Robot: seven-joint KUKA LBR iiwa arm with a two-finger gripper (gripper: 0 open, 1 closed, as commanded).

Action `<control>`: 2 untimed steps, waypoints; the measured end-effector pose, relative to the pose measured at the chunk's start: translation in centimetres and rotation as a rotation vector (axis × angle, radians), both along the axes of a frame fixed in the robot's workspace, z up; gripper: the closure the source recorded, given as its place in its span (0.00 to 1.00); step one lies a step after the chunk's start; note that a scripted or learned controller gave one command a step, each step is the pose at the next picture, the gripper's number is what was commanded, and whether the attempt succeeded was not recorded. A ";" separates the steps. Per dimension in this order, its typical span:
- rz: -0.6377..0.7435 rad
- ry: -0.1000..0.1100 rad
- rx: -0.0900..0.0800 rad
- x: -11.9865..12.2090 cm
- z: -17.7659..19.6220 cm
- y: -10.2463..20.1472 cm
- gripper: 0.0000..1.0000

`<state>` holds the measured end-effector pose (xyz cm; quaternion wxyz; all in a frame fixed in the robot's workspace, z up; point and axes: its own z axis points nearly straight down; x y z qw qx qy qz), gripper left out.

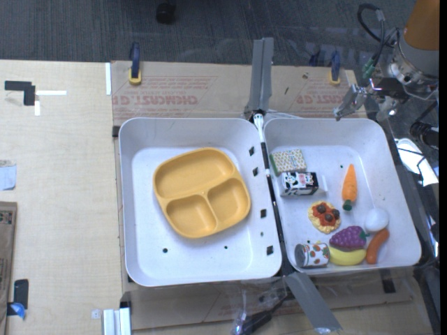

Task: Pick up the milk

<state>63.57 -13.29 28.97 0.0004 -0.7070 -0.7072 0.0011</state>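
We see the milk [299,183] as a small carton with black-and-white cow patches, lying on its side in the right bin [391,152], near its left wall, just below a green-checked box [288,160]. Its print is too small for us to read. Red lettering on the cardboard [188,89] behind the bins appears upside down. The claw [363,93] hangs over the right bin's far rim; we cannot tell its state.
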 end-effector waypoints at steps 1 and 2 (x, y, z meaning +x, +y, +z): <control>0.098 0.002 0.001 -7.7 -10.0 5.1 0.00; 0.165 0.001 0.001 -9.4 -9.9 10.7 0.00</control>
